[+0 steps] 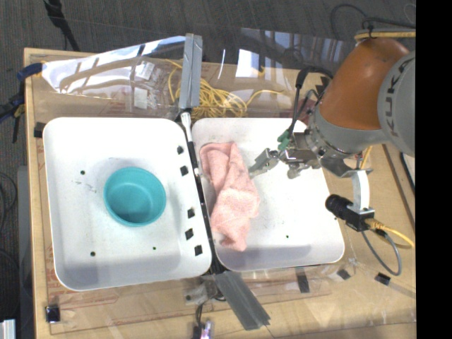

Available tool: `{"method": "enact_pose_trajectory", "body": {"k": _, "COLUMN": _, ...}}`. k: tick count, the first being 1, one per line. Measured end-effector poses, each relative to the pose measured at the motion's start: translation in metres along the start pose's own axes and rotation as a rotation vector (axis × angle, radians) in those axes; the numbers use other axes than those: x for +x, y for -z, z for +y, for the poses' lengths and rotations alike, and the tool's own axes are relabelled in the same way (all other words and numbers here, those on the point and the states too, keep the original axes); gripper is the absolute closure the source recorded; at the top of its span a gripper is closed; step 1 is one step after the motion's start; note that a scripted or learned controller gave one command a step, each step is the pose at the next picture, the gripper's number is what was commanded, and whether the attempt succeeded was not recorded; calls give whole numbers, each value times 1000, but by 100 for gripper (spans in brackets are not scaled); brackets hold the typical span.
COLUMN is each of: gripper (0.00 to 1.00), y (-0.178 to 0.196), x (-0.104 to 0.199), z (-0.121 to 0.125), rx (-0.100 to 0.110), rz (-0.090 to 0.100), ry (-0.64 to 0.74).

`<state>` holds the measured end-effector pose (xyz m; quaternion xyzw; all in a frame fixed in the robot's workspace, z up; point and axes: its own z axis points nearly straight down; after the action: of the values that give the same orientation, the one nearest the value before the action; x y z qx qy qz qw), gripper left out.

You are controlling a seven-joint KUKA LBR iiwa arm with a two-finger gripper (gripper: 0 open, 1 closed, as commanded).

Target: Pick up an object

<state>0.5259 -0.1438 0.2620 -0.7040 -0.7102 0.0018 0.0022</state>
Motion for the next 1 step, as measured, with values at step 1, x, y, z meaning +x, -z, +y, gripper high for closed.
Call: {"method": "enact_pose_trajectory", "body": {"k": 1, "gripper": 0, "y": -98, "x": -30, "z": 40, "rx": 1, "rz": 0, "ry": 98}}
